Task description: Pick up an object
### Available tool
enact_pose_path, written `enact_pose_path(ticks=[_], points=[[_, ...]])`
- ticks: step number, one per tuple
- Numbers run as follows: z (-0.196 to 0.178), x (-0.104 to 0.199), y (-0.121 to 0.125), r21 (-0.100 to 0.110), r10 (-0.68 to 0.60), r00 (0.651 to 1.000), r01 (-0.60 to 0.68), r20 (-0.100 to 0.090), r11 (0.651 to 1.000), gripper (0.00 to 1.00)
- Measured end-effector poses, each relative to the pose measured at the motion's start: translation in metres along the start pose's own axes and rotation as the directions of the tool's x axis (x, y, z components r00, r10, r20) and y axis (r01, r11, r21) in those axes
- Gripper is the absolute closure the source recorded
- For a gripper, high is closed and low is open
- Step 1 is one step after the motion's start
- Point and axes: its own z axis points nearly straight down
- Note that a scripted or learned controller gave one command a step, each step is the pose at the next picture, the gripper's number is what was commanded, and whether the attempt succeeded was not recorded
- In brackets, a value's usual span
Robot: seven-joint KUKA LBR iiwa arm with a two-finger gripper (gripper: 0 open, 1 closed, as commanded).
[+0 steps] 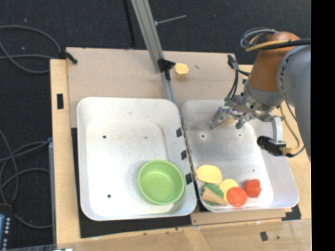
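The grey arm with the orange band reaches in from the right, and its two-finger gripper hangs over the upper part of the right shallow white bin. The metal fingers look slightly spread with nothing between them — bare bin floor shows below the tips.

Candidate objects sit clustered at the near edge of the right bin, well apart from the gripper:
- pale yellow rounded piece, nearest the divider
- smaller yellow piece just beside it
- green item mostly hidden under the yellow ones
- tan cone-like piece at the bin's near rim
- round red object, touching the smaller yellow piece
- second red object just to its right

The left shallow white bin holds a lime-green plastic bowl, upright, near its near-right corner.

A small yellow-orange lump lies on the bench behind the bins, beside the slanted aluminium rail.
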Motion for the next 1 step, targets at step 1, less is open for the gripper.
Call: enact_pose_path(ticks=[1], points=[[0.0463,-0.0018,-0.0008,-0.001,0.001,1.000,-0.001,0.000,1.000,0.00]])
